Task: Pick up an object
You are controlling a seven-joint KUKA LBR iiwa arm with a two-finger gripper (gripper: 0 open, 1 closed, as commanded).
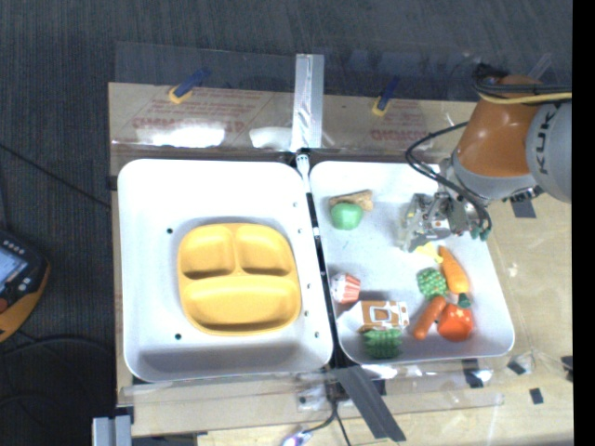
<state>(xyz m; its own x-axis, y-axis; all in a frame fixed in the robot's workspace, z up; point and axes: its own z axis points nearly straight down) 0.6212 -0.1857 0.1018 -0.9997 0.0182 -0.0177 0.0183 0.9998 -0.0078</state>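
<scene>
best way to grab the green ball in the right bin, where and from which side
Take the green ball across its round middle, coming straight down from above. It sits near the bin's left wall with a tan piece touching its upper side, so set the jaws where its free sides show.

**Item count, both bins**

Bins: 2, side by side on the desk (539,277) — left bin (149,203), right bin (390,179).

Left bin: 1 yellow divided tray (240,279), three compartments.

Right bin, small toy foods:
- green round piece (347,216): 1
- tan piece (358,199) touching it: 1
- cupcake (344,287): 1
- small printed carton (383,315): 1
- dark green leafy piece (382,342): 1
- carrots: 2 ( (453,269), (428,317))
- green knobbly piece (430,281): 1
- red tomato (455,322): 1

Blue clips on the back board: 2 ( (189,85), (385,99)).
</scene>
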